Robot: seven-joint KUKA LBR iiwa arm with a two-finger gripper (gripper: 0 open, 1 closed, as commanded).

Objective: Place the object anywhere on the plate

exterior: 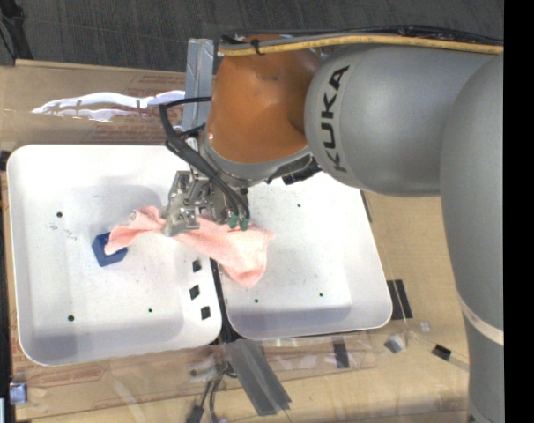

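Grey KUKA arm (pixel 399 104) — orange band, black cables.

The grey arm (pixel 399 104) reaches in from the right, orange band above the wrist, claw (pixel 186 214) pointing down.

A robotics lab: KUKA arm (pixel 381 104) over taped white bins (pixel 38 324) on a cardboard-covered bench (pixel 408 236).

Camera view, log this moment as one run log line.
arm: over bins' divider | pincer: on pink cloth | cloth: draped across both white bins | blue object: left bin | plate: unidentified
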